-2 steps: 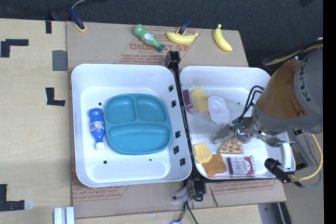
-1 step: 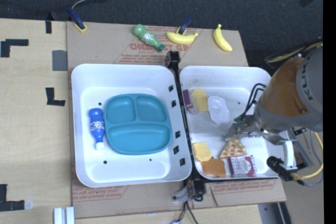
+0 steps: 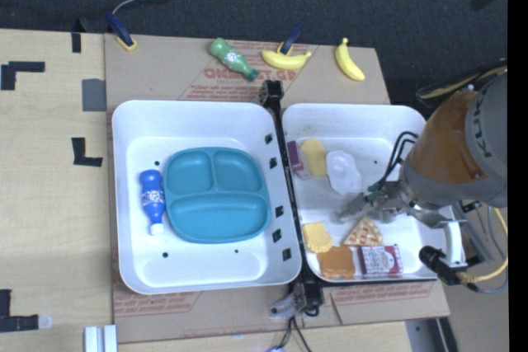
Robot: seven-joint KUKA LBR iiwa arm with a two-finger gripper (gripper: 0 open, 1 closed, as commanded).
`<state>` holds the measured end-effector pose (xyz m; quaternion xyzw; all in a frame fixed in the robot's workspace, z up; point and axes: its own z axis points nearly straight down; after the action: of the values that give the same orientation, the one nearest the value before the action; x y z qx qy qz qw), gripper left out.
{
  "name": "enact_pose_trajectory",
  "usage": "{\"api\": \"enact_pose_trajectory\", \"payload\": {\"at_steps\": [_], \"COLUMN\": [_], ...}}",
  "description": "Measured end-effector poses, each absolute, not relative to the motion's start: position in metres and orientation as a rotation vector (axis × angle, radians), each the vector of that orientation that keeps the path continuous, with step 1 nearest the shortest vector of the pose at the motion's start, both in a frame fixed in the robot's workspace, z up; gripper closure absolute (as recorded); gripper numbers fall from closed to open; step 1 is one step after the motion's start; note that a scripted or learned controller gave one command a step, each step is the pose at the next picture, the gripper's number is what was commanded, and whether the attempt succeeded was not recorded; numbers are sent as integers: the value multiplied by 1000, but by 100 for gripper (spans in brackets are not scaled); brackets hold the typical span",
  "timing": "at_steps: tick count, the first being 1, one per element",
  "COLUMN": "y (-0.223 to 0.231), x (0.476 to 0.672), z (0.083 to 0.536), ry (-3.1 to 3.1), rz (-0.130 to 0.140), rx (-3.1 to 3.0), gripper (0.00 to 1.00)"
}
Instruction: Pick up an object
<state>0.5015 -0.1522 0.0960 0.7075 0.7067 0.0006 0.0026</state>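
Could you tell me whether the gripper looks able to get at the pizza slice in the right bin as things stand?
Probably yes: the gripper hangs right beside the pizza slice in the right bin, and nothing lies on top of the slice, though neighbouring food crowds it.

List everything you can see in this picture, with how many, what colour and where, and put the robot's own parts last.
bins: 2, white, side by side on the bench
plate: 1, blue, divided, in the left bin
small bottle: 1, blue and white, left bin, beside the plate
green bottle: 1, on the cardboard behind the bins
bananas: 2, yellow, behind the bins
clear bag: 1, whitish, right bin
pizza slice: 1, right bin, below the gripper
red packet: 1, right bin's near edge
arm: 1, grey with orange band, over the right bin
gripper: 1, low in the right bin
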Motion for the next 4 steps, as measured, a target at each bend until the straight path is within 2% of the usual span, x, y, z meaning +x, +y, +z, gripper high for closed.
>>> {"api": "enact_pose_trajectory", "payload": {"at_steps": [1, 3, 4], "y": [-117, -118, -117], "x": [486, 486, 487], "z": [87, 87, 97], "ry": [2209, 2209, 2210], "rz": [1, 1, 5], "rx": [2216, 2216, 2216], "gripper": [0, 0, 100]}}
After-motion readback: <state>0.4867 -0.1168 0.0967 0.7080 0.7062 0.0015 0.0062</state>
